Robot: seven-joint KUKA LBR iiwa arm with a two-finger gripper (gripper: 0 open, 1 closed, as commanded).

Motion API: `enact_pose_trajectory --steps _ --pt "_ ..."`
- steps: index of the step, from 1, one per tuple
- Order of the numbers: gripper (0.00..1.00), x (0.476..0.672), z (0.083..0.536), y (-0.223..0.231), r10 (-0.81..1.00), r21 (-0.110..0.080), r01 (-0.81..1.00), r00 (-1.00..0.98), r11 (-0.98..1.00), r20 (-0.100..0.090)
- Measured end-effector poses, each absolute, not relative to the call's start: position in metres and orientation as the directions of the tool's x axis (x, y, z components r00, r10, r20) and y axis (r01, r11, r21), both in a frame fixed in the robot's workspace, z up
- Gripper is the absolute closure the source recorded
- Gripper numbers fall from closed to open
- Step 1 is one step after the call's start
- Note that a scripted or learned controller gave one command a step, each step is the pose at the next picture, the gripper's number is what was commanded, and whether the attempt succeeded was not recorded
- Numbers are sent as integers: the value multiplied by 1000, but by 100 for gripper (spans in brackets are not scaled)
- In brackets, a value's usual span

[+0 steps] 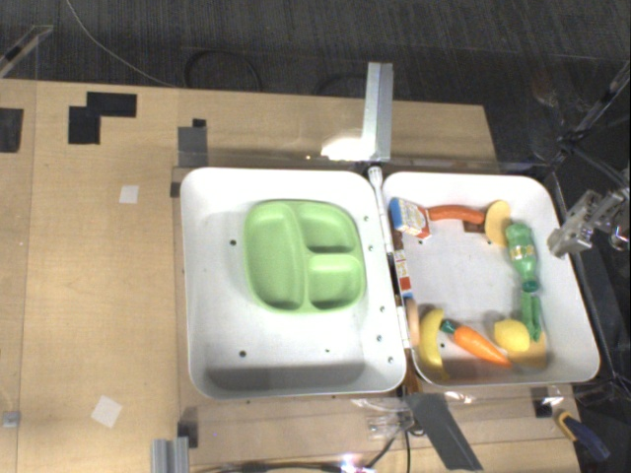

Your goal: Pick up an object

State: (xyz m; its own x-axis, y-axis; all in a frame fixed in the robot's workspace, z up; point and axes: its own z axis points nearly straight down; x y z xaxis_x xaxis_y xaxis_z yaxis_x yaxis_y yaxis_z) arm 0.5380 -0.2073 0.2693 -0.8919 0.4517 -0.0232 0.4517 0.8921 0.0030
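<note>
1. Inspecting the bench point(89, 294): two shallow white bins sit side by side, their inner rims touching.
2. The left bin point(212, 358) holds a green compartment tray point(301, 254), set toward the bin's far edge and centre, upright and flat.
3. The right bin point(562, 348) holds the loose objects, ranged along its walls.
4. Along the far edge: a small carton point(409, 218) in the far-left corner, an orange curved item point(455, 214) beside it, then a yellow piece point(496, 218).
5. Along the right edge: a green bottle point(522, 249), with a dark green item point(532, 313) below it.
6. Along the near edge: a banana point(430, 335) in the near-left corner, a carrot point(476, 344) lying touching it, and a lemon point(513, 336) near the right corner.
7. The gripper point(582, 223) is seen at the right bin's right edge, outside the rim, apart from all objects. Finger spacing cannot be told; nothing is seen between them.
</note>
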Motion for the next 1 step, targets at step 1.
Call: enact_pose_trajectory --steps 1 --pt "100 524 225 -205 105 -1 105 -994 994 -8"
